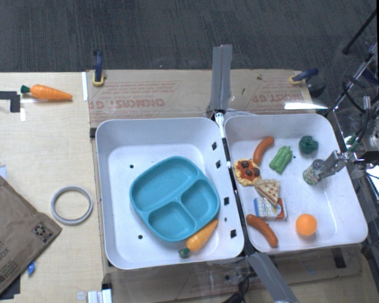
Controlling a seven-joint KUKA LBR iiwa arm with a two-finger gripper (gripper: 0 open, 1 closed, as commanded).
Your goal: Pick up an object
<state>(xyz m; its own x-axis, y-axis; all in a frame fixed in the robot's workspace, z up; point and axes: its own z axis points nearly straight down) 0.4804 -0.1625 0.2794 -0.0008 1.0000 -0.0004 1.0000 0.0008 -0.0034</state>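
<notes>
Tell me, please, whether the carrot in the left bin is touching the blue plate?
Touching. The camera view shows the carrot in the left bin lying against the lower right edge of the blue plate, its orange end overlapping the rim with no gap between them.

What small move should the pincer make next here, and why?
Probably lower a little and close. The pincer sits at the small can near the right bin's far wall, but the view doesn't settle whether it grips it. The green pepper lies apart, so the can seems the likeliest target.
</notes>
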